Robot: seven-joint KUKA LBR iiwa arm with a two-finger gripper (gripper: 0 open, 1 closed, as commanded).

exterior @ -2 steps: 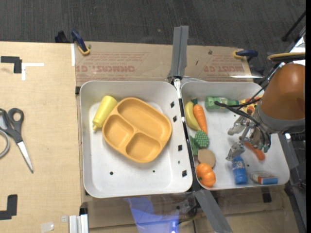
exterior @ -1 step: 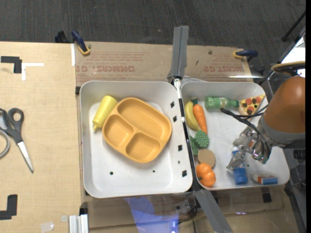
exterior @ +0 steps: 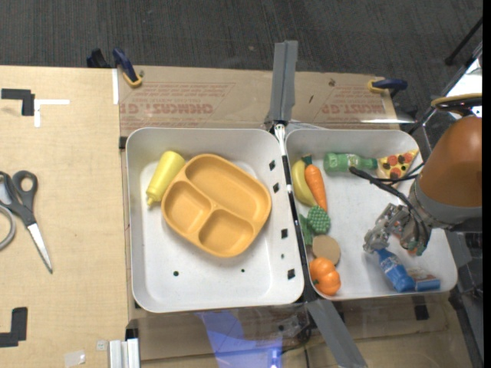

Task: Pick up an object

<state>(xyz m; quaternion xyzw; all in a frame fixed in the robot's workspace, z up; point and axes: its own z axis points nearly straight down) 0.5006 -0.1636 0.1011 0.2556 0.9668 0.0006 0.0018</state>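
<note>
- The left bin (exterior: 153, 282) lies well apart from the gripper, on its far side across the divider. It holds an orange divided plate (exterior: 216, 203) with a yellow bottle (exterior: 163, 176) touching its upper left edge.
- The right bin (exterior: 349, 205) is the one where the arm works. Its toys are mostly along the wall far from the arm, so the floor near the gripper stays quite bare.
- The arm's orange band (exterior: 459, 163) is above the bin's right edge, and the gripper (exterior: 391, 228) hangs low over the floor.
- The gripper is a blurred tangle of metal and wires, so I cannot tell if it is wide or narrow, and I see nothing held in it.
- The blue bottle (exterior: 400, 273) lies flat just below the gripper; probably it is the nearest thing to pick.
- A green bottle (exterior: 347, 162) lies above the gripper near the back wall.
- A carrot (exterior: 315, 186), a banana (exterior: 300, 185), a green knobbly toy (exterior: 317, 221), a tan disc (exterior: 325, 248) and an orange fruit (exterior: 326, 276) sit in a column beyond the gripper.
</note>
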